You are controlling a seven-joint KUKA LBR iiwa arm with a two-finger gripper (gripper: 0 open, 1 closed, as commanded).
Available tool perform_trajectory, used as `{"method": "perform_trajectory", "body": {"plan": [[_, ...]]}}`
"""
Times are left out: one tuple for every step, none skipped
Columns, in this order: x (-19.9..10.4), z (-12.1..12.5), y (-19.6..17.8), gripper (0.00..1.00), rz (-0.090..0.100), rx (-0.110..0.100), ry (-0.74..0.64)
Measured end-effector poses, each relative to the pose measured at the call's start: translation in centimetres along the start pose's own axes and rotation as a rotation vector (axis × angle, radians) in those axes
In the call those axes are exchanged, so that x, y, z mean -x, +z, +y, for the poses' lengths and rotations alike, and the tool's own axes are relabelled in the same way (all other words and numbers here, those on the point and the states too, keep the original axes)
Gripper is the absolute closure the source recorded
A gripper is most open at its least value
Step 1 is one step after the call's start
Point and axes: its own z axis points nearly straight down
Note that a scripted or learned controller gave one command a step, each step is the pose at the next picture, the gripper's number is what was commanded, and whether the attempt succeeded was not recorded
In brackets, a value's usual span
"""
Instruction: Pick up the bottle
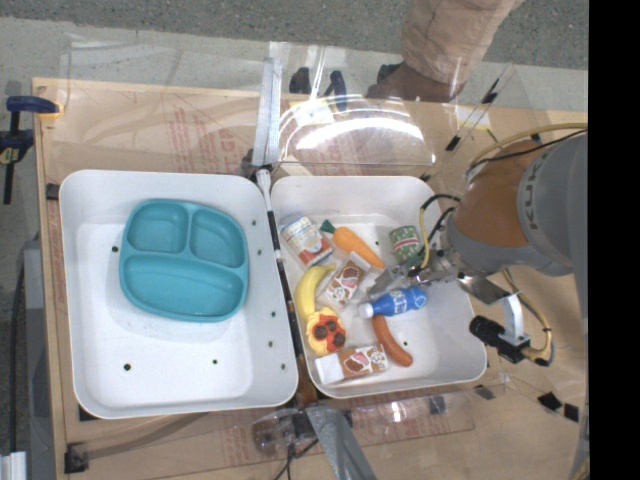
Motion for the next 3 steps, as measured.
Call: {"method": "perform_trajectory", "body": {"plan": [[0.2, -0.1, -1.1, 1.00, -0.003, 0.001, 0.000], [0.2, -0.1, -1.2, 0.00, -0.003, 0.001, 0.000], [0.1, -4.6, 0.1, 0.00, 0.000, -0.001, 0.032]]}}
